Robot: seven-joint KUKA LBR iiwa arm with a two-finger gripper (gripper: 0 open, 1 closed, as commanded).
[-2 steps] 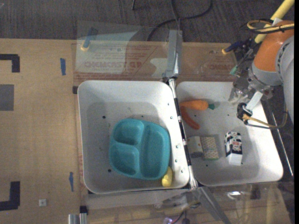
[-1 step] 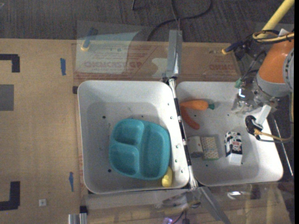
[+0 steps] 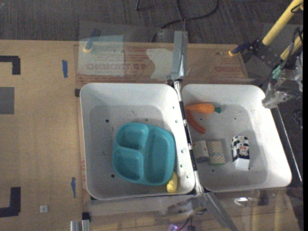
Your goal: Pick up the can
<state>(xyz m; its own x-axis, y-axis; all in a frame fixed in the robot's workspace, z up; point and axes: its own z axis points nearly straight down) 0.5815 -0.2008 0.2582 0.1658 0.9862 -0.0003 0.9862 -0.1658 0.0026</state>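
Two white bins sit side by side in front of you, and the can is not picked up yet. Nothing in the job looks done so far.

Look in the right bin. The can seems to be the small tan thing lying on its side on the bin floor, close to the wall that the two bins share. It is blurry, so you can't be fully sure. Just beside it stands a little black and white carton. Farther back lie a toy carrot and a thin orange-red thing that looks like a pepper.

The gripper is at the back right corner of the right bin, up by the rim. It is well apart from the can and nothing is in it that you can see. You cannot tell if it is open or shut.

So all the work is left: it has to go over to the can, come down, grab it and lift it.

The left bin holds a blue-green plate with three parts and a small yellow thing at its edge.

Now the writing. The can's wrap has a speckled look, but you can read no words on it. The carton shows black patches and no clear name. The cardboard behind the bins has faded red print, too blurry to read.
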